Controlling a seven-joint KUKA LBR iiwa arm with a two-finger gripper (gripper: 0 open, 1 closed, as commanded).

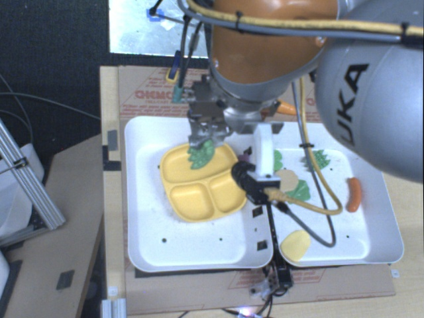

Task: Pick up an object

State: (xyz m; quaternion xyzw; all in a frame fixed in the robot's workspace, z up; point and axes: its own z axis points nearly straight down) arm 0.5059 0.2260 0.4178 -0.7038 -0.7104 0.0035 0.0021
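Arm: the grey KUKA arm [371, 65], with its orange band [265, 25] above the wrist, reached in from the right and hung over the seam between the two bins.
Gripper: the gripper [202, 144] pointed down over the far edge of the yellow tray — its fingers were closed on the green leafy piece.
Green leafy piece: the green leafy piece [201, 154] sat between the fingertips, its frilled end spreading downward onto the tray's far compartment; its long axis ran roughly up and down in the view, leaning slightly toward the right at the top.
Contact with tray: whether the leaf was lifted clear of the tray or resting on it could not be told.
Yellow tray: the yellow tray [199, 191], divided into compartments, lay tilted in the left bin [149, 197], toward its right side.
Right bin: the right bin [377, 230] held a sausage [354, 195] standing nearly upright in the view near the right wall, a yellow round piece [295, 244] by the near edge, and more green pieces [299, 191] — partly hidden by cables.
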